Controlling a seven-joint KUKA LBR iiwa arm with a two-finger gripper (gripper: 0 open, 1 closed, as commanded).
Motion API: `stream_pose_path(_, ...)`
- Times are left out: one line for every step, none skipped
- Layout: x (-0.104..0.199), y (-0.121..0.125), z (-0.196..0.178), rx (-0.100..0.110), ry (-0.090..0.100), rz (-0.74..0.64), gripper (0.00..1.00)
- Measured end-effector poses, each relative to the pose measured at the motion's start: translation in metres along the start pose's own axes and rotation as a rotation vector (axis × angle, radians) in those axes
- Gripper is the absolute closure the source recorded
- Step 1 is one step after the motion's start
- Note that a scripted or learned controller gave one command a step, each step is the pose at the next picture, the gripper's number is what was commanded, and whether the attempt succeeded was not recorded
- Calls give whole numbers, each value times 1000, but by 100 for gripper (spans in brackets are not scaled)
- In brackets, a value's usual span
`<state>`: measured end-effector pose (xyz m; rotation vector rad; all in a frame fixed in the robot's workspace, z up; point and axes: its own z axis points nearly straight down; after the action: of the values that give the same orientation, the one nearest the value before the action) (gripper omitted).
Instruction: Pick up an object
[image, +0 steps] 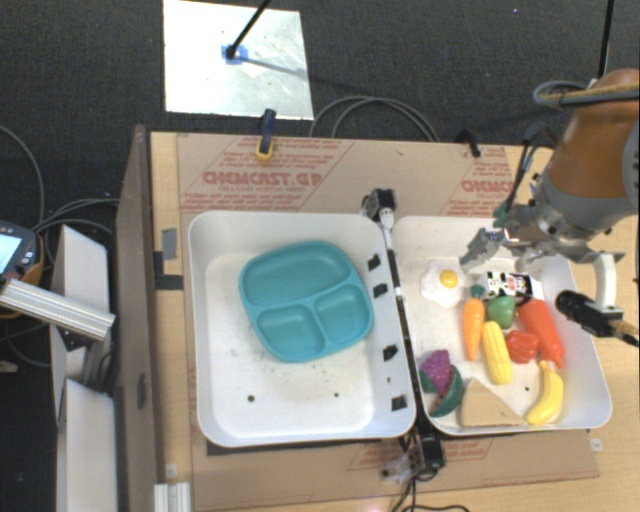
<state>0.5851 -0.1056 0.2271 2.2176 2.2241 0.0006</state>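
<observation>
Down front in the right bin (596, 412), the toy food is packed tight: bread slice (487, 408), banana (547, 394), purple grapes (437, 369), then corn (496, 352) touching a carrot (472, 326) and the red pepper (542, 330). Anything grabbed there could drag a neighbour along or slip out. Fried egg (441, 282) sits more apart, probably the easier pick. Left bin (225, 400) just has the teal plate (305, 299). Jaws (497, 243) hang over the far end near the egg; can't tell whether they're open, and they're not visibly holding anything.

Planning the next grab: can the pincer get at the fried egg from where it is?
Probably yes. The fried egg lies uncovered at the right bin's near-left side, beside the pincer, with nothing on top of it.
</observation>
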Motion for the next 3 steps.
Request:
stream_pose_path(-27,-5,90,8,0,4,0)
stream_pose_path(-47,-23,145,3,0,3,0)
stream_pose_path(-19,-62,143,4,2,2,0)
